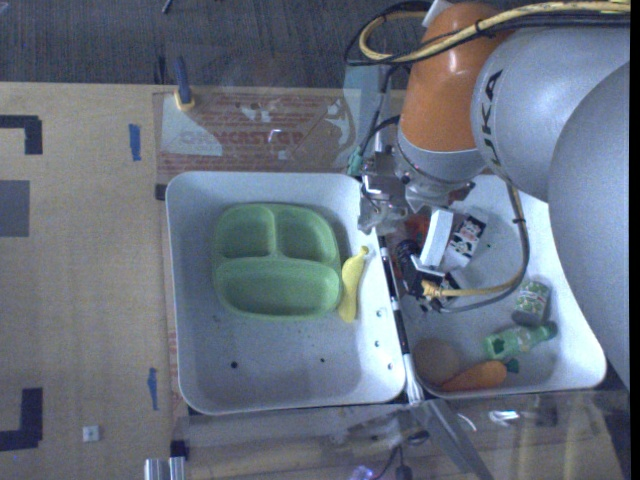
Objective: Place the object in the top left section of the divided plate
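The grey arm's two-finger gripper [388,223] hung over the seam between the two shallow white bins, and whether it held anything I could not tell. The yellow plastic banana [351,284] lay just beside the green divided plate [277,260], probably the target; its sections [243,234] sat bare, waiting.

Yellow banana [352,282] flat beside green divided plate [277,260], touching.

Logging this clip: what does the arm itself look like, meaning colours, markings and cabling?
The arm is smooth, rounded and grey, with an orange band above the wrist and dark KUKA lettering. Yellow and black cables loop over it, and a yellow lead curls below the metal gripper.
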